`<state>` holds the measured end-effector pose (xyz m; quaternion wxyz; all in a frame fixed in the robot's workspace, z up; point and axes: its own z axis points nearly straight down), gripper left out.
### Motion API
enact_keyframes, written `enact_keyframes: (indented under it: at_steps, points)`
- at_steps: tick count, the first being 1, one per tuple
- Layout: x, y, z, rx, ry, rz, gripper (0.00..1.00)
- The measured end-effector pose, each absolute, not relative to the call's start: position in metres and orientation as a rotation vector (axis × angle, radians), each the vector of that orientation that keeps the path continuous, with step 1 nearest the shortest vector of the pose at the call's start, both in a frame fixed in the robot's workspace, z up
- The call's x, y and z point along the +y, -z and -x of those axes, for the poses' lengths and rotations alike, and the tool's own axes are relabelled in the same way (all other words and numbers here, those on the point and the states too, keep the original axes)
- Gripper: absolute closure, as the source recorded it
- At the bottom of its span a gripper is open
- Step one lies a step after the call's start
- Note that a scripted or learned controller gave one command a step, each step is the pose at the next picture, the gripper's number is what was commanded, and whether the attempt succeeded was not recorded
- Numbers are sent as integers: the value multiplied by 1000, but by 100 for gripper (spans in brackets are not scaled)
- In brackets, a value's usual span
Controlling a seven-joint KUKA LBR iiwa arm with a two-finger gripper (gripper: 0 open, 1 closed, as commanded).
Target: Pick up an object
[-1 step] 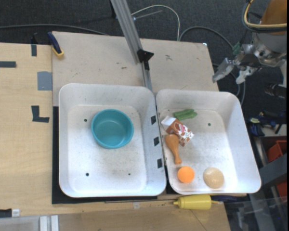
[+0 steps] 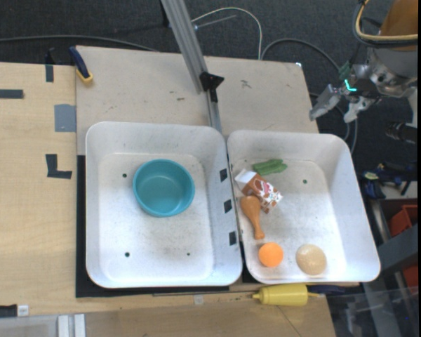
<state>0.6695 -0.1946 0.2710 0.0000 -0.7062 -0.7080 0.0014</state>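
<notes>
**Arm parked past the right bin's far right corner, nothing in its fingers**

The worktop point(image 2: 140, 83) carries two white bins side by side. The left bin point(image 2: 105, 188) holds a teal bowl point(image 2: 163, 187) in its far half. The right bin point(image 2: 337, 188) holds the small things. The arm point(image 2: 396, 20) hangs beyond that bin's far right corner, its gripper point(image 2: 339, 106) outside the rim, fingers spread apart and holding nothing.

A toy chicken drumstick point(image 2: 252, 214) lies along the bin's left edge, long axis running far to near, bone end towards the near edge. Just beyond it sit a red-and-white packet point(image 2: 259, 187) and a green pod point(image 2: 269, 166), which lies crosswise. At the near edge are a beige ball point(image 2: 311, 258) and an orange ball point(image 2: 271, 255). A yellow bottle point(image 2: 284, 295) lies on its side just outside the near rim.
</notes>
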Motion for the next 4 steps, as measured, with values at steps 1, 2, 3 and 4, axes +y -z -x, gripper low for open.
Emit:
enact_keyframes:
  at_steps: [1, 2, 3, 4]
  points:
    - [-198, -207, -670, -2220, -9, 2216, 0]
    - [-190, -144, -669, -2220, -8, 2215, 0]
    - [-192, -96, -668, -2216, -17, 2217, 0]
    - [-191, -106, -668, -2218, -15, 2215, 100]
